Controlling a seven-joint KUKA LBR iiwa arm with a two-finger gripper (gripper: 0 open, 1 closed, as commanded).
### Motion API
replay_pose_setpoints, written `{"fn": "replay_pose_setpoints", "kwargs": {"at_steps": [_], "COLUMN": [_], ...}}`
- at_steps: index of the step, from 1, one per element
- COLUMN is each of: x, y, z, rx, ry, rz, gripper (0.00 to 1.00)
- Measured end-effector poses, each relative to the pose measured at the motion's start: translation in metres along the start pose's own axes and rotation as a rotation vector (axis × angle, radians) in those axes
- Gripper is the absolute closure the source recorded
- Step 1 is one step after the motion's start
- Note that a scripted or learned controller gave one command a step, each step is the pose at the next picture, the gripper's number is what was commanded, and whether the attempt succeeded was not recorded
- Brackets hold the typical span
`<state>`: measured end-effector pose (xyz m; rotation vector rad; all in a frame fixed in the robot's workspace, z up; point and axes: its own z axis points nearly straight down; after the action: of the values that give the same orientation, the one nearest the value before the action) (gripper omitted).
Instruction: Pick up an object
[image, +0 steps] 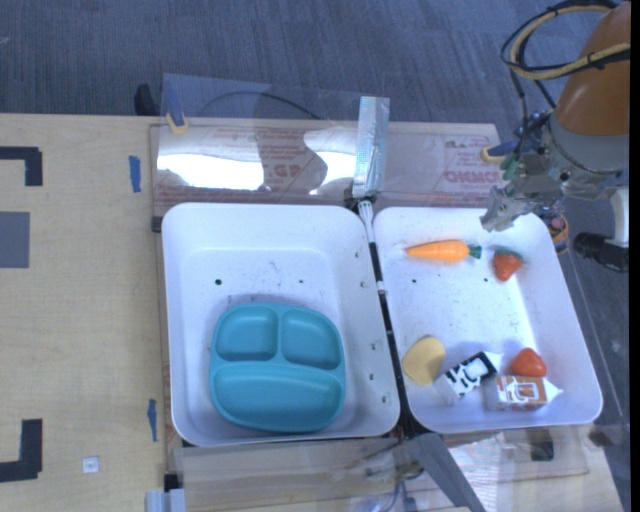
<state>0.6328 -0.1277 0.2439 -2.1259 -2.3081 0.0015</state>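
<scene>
The carrot (437, 251) lies flat near the far wall of the right bin (572, 300), long axis running left to right, leaf end towards the small strawberry (508, 264) just beside it. I judge it the likely pick. My gripper (497, 218) hangs over the bin's far right corner, carrying nothing — how far apart it stands I cannot tell. Risks I note: closing along the carrot's length rather than across it, so it rolls away, or nudging the strawberry — or clipping the bin wall.
</scene>
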Motion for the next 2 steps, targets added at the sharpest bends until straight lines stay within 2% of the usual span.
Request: {"fn": "replay_pose_setpoints", "kwargs": {"at_steps": [1, 2], "x": [-0.029, 0.046], "y": [-0.001, 0.038], "z": [-0.144, -0.092], "rx": [-0.018, 0.001], "ry": [-0.009, 0.001], "rz": [-0.086, -0.087], "gripper": [1.00, 1.00]}}
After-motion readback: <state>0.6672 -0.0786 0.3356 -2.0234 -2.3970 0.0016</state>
